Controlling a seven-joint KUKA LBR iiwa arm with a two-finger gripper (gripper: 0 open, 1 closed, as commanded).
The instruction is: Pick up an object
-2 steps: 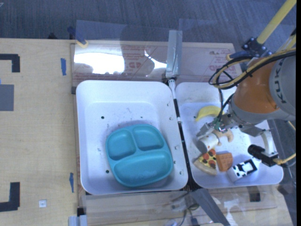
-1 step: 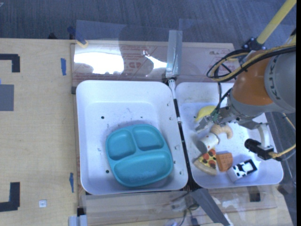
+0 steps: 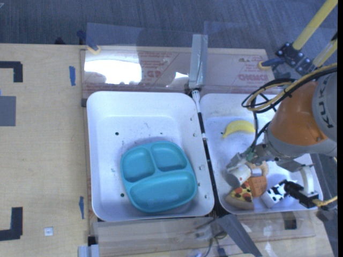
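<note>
Blue-grey carpet (image 3: 161,4) runs across the top of your view, and below it lies the pale wooden bench (image 3: 40,159), with black corner marks (image 3: 13,71) and scraps of blue tape (image 3: 72,75). A clear plastic panel (image 3: 161,66) stands behind the two white bins.

Look at the left bin (image 3: 102,111) first: one thing lies in it, a teal divided plate (image 3: 158,176), flat on the floor towards the near edge, its two small compartments away from you and the big one closest.

Now over to the right bin (image 3: 220,116), where your arm (image 3: 300,119) reaches in from the right, its orange band over the bin's middle. The gripper (image 3: 244,164) is down low in the bin, just above the cluster at the near end. Whether it is open or closed, you cannot tell from this angle, and nothing shows plainly as being held.

Your candidates lie here. A yellow banana (image 3: 239,128) lies alone towards the far side, apart from the gripper. Nearer you, a toy pizza slice (image 3: 239,195) rests against the front wall, with an orange piece (image 3: 257,185) touching it on the right. Just beside that is a small black-and-white toy (image 3: 276,193), too small to make out. The gripper is right at the upper edge of the pizza-and-orange group.
</note>
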